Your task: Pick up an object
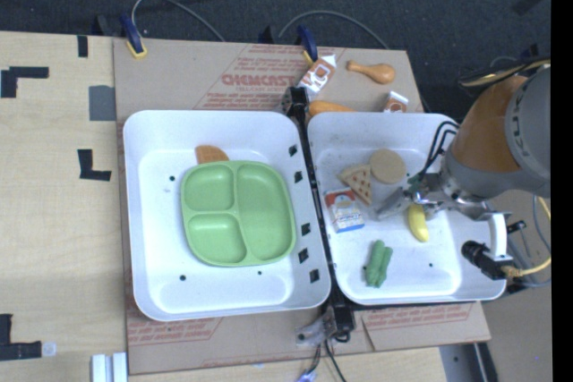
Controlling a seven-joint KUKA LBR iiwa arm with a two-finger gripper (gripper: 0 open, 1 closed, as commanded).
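Note:
The right bin (448,282) holds a yellow banana-shaped toy (418,224), a green toy (378,264), a tan round block (388,165), a waffle-like wedge (358,182) and a small red and white card (346,212). My gripper (401,199) reaches in from the right and sits low in this bin, just left of the yellow toy and below the tan block. Its grey fingers (387,205) point left toward the card. Nothing shows between them.
The left bin (152,282) holds a green divided plate (238,212) with an orange piece (211,154) behind it. Behind the bins on the cardboard lie a tan drumstick toy (371,71), an orange piece (329,107) and small packets (317,74). Cables run across the back.

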